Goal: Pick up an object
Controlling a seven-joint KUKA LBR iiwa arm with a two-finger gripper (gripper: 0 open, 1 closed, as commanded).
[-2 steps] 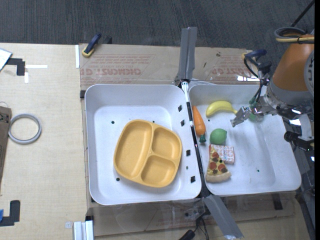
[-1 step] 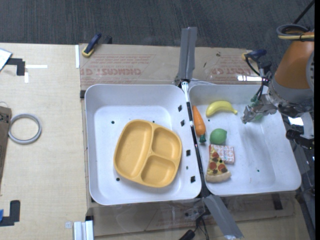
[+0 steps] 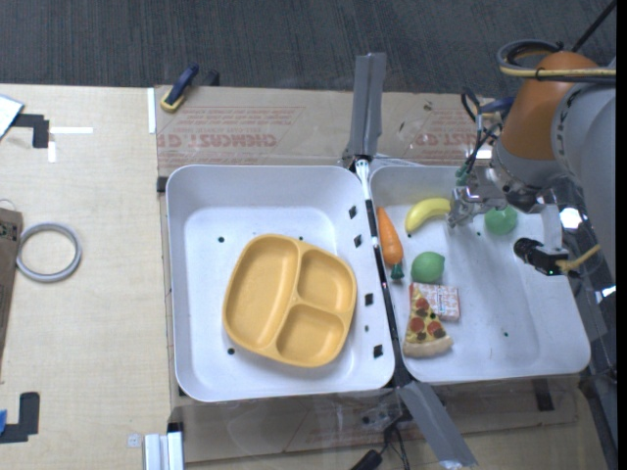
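The gripper (image 3: 464, 204) hangs low over the far end of the right bin (image 3: 529, 346), and whether it is open or closed on anything cannot be told from here. A banana (image 3: 425, 212) lies just to its left, touching or nearly so, and a green ball (image 3: 501, 220) sits just to its right. Nearer the camera are a lime (image 3: 427, 266), a carrot (image 3: 390, 240) along the bin's left wall, a small packet (image 3: 443, 303) and a pizza slice (image 3: 427, 329), while a yellow tray (image 3: 290, 301) lies well to the left in the left bin (image 3: 196, 213).
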